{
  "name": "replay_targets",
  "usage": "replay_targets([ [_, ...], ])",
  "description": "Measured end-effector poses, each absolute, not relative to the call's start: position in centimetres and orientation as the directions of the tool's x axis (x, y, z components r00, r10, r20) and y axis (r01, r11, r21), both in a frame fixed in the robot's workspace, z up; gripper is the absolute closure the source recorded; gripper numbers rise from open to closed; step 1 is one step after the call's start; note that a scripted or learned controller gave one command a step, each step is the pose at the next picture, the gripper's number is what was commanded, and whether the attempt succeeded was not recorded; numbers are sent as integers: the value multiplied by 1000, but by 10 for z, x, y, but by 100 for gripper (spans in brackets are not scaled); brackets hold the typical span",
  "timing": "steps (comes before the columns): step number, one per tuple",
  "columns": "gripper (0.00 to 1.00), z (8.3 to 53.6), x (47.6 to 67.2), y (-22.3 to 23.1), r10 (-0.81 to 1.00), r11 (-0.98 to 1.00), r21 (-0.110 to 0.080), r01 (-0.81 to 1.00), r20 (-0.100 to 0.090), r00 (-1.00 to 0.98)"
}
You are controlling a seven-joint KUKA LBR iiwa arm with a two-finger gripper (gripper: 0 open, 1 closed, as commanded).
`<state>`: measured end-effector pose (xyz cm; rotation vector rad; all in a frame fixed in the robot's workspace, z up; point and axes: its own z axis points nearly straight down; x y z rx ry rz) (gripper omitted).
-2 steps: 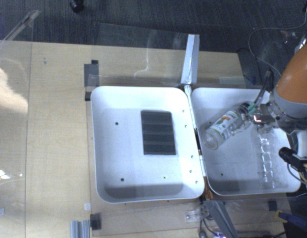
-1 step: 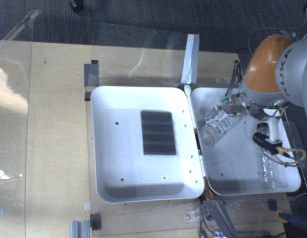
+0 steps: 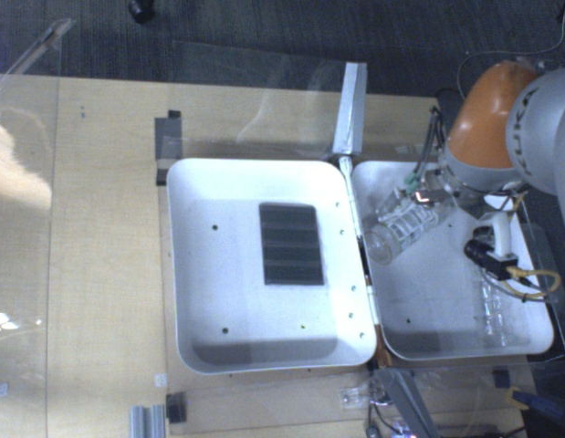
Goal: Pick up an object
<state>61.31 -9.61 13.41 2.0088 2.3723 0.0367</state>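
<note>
Seemingly a clear glass [image 3: 396, 228] lies tilted in the right bin [image 3: 446, 340], mouth lower-left; hand [image 3: 426, 192] grip unclear.

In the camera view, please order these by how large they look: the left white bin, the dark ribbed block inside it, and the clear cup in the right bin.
1. left white bin, clearly the largest.
2. dark ribbed block.
3. clear cup, smallest; it is transparent, so its outline is faint and partly unsure.
</note>
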Motion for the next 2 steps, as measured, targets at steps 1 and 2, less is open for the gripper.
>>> replay_targets([
  [1, 0, 168, 604, -108, 994, -112, 6, 994, 0, 112],
  [2, 0, 90, 636, -138, 999, -35, 15, 999, -3, 35],
])
